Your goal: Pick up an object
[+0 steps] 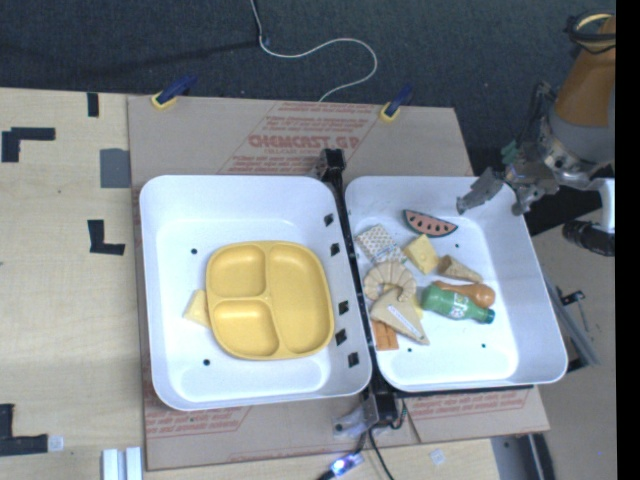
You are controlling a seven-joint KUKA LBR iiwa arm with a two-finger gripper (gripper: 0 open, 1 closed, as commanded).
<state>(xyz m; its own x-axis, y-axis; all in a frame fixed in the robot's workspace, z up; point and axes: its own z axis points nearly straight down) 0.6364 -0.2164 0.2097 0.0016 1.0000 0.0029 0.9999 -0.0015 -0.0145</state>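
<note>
Nearest my camera sits the front rim of the two white bins, side by side on the tabletop point(60, 268) over a sheet of cardboard point(300, 133). From my seat I see the left bin point(165, 298) carrying a yellow divided plate point(270, 300) with three compartments, and a pale yellow wedge point(194, 310) tucked against the plate's left edge. Over in the right bin point(520, 338) the pickable things cluster toward its left half: a watermelon slice point(430, 223) at the top, a checkered grey piece point(377, 241) below and left of it, a cheese wedge point(423, 254), a green bottle point(457, 303) lying on its side with an orange piece point(481, 293) touching it, and several tan and cream pieces point(395, 303) heaped against the bin's left wall. My hand point(478, 196) hangs over the right bin's upper right corner, well apart from the pile, with nothing between its fingers; whether it is released or clenched I cannot tell. A white cable point(320, 53) loops across the dark floor point(120, 18) beyond.
</note>
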